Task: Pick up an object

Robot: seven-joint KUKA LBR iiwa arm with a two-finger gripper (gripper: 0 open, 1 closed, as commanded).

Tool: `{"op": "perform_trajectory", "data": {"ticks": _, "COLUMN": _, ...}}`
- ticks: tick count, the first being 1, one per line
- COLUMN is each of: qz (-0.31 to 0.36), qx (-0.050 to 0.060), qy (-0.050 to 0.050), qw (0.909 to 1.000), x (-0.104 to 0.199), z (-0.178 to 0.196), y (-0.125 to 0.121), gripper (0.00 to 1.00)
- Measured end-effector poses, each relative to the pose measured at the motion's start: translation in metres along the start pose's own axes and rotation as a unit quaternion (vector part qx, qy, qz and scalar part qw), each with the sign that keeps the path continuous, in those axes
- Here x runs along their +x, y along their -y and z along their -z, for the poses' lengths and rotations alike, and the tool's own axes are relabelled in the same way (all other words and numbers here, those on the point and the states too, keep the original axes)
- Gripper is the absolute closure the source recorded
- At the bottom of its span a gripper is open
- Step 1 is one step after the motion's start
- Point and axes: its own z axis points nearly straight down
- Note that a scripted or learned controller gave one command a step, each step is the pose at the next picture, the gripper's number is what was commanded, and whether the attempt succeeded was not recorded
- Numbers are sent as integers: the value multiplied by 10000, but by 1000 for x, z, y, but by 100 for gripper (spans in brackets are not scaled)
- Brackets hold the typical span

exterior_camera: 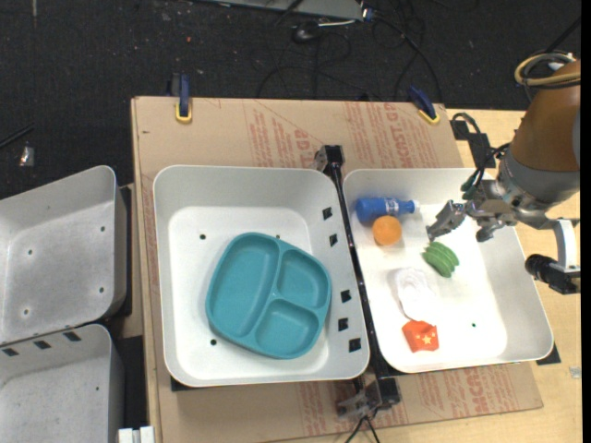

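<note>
Cardboard (pixel 277 127) under the bins bears faint red mirrored lettering.

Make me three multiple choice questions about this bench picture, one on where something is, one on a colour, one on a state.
1. Where does the divided plate lie?
A. left bin
B. right bin
C. the cardboard

2. What colour is the ball beside the blue bottle?
A. green
B. orange
C. white

3. What is the gripper doing?
A. holding the ball
B. holding the bottle
C. holding nothing, above the green object

Answers:
1. A, the teal plate sits in the left bin.
2. B, it is plainly orange.
3. C, nothing lies between its open fingers.
</note>
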Motion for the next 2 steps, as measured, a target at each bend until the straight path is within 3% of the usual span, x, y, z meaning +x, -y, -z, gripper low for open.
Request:
{"op": "perform_trajectory", "data": {"ticks": 1, "qz": 16, "qx": -66, "qy": 11, "qw": 10000, "x": 0, "z": 8, "y": -3, "gripper": 0}}
{"op": "perform_trajectory", "data": {"ticks": 2, "qz": 8, "qx": -43, "qy": 6, "qw": 10000, "x": 2, "z": -52, "y": 5, "gripper": 0}}
